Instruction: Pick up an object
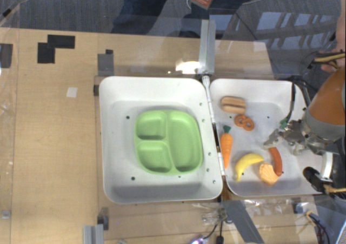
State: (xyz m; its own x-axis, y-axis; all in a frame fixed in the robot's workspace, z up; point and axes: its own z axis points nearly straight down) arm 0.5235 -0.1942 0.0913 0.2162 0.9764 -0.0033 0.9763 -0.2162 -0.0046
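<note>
You've got two white bins on the table. The left bin holds one green divided plate, centre of frame. The right bin holds six food items: one hot dog at its upper left, one pretzel just below that, one carrot along the left wall, one banana lower centre, one orange wedge-like piece touching a single red sausage at lower right. The claw sits at right of frame, just above the sausage, nothing visibly between its fingers; whether it's wide or narrow I cannot tell. The arm's orange band is at the right edge.
</note>
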